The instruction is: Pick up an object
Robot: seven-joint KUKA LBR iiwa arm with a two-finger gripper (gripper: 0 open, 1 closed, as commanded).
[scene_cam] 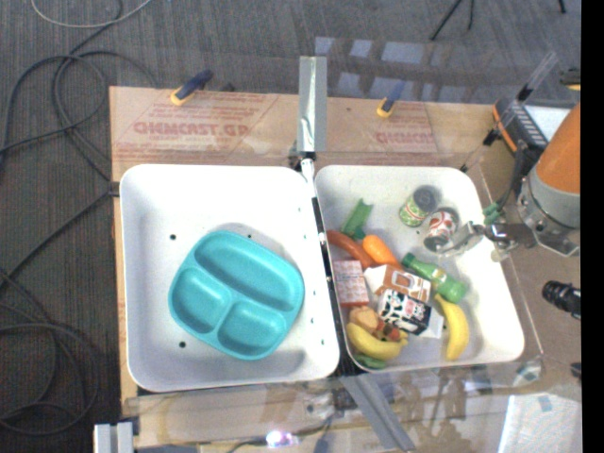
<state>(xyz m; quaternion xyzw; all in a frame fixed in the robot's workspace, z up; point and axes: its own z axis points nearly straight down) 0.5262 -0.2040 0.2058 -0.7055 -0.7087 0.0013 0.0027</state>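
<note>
Left bin (142,281): 1 turquoise 3-compartment tray (237,293), lying flat.
Right bin (491,343): carrot (379,249), green bottle (436,277), 2 bananas (456,327), printed carton (404,311), small can (411,213) at far side.
Gripper (460,237): low over right bin's far right, beside a red-and-white can (441,224); opening and hold cannot be told.

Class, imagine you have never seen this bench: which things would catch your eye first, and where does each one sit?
The turquoise divided plate stands out most, lying alone in the left bin. Next comes the colourful heap in the right bin: a yellow banana near its front right, an orange carrot near the middle, and small cartons beside them. The gripper reaches in from the right, low over that bin's back half.
</note>
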